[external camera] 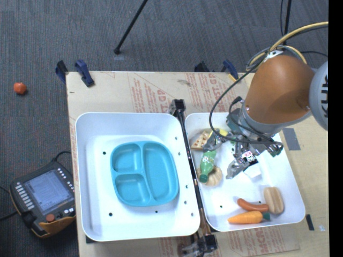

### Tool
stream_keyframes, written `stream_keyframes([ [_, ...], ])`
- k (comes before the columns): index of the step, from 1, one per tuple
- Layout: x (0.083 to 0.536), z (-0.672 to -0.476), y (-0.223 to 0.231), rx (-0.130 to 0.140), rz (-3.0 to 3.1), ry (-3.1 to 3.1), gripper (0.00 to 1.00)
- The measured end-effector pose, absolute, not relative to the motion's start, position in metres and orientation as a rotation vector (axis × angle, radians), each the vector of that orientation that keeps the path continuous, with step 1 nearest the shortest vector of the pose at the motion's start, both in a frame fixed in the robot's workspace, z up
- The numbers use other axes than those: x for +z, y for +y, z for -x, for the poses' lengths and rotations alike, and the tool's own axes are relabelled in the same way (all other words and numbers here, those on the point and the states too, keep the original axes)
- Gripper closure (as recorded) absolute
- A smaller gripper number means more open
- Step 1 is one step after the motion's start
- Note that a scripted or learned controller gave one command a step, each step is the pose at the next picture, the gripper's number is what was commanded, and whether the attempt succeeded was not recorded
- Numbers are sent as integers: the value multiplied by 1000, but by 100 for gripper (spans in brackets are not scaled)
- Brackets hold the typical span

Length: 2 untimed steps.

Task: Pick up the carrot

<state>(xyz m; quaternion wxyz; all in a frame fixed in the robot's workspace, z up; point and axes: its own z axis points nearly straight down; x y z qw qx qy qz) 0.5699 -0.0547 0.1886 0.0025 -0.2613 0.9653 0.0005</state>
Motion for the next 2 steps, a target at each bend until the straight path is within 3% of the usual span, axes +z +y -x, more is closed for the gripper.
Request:
stream_keyframes([
  [1, 187, -533, -21, 4, 1684, 2650, 0],
  [2, 188, -483, 22, 3, 1575, 2717, 0],
])
